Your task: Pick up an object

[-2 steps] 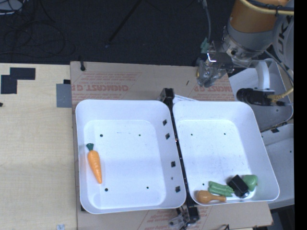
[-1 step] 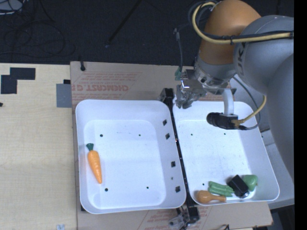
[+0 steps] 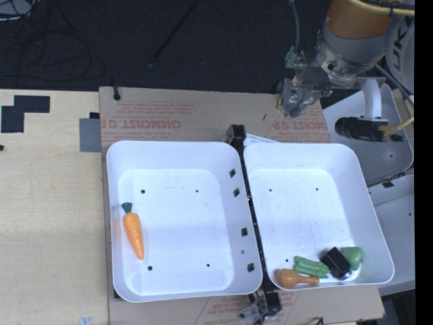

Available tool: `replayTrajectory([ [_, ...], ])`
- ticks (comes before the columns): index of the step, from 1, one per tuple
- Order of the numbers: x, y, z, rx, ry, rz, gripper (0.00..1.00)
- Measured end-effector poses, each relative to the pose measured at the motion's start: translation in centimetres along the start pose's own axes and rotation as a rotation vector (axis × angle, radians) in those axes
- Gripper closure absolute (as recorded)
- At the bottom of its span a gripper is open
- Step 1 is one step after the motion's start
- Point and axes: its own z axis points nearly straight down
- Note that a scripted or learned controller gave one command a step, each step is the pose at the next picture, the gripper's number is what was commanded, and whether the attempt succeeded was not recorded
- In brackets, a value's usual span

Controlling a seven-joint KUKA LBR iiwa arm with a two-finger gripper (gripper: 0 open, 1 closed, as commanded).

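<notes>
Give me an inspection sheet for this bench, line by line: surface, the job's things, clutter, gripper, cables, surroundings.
Surface: two white bins, left bin and right bin, side by side on a cardboard sheet.
Job's things: carrot near the left bin's left wall; green pod, black block, green piece and tan piece bunched in the right bin's near corner.
Clutter: nothing seen.
Gripper: gripper raised beyond the right bin's far edge, holding nothing visible.
Cables: black cables on the dark floor behind.
Surroundings: wooden bench at left.
</notes>
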Motion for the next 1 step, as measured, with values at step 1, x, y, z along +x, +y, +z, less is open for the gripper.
replayTrajectory([
  [1,-3.23,-0.26,7.16,0.018,0.0,0.002,1.0],
])
